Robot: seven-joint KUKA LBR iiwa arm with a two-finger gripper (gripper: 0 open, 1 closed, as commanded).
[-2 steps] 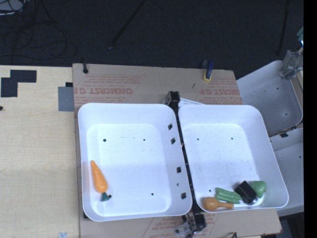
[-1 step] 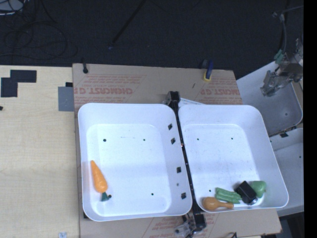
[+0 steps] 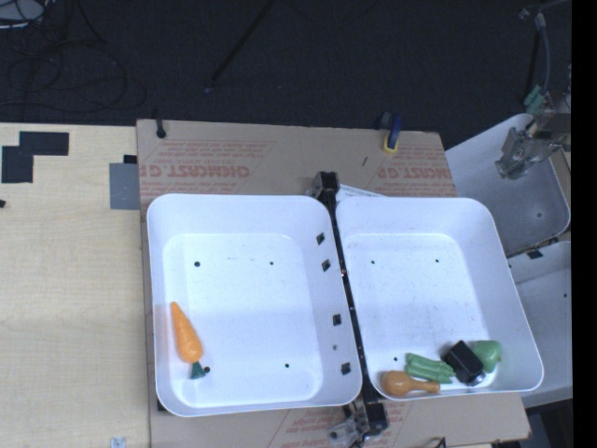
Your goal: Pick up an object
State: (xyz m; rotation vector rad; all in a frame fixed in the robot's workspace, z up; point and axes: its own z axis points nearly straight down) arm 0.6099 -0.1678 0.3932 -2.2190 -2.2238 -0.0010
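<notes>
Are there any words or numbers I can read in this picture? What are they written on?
"CHEMC..Z.. G P": red print, upside down, on the brown cardboard sheet under the bins; letters partly blurred, so the reading is unsure.
More red print on the cardboard's near edge: too cut off to read.
Nothing written on the white bins or toys.

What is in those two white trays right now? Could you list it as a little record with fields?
left bin: orange toy carrot, near the front left corner
right bin: four things bunched at the front right
yellow-orange pear-shaped toy: frontmost
green pod: beside the black block
black block: partly over a green piece
</notes>
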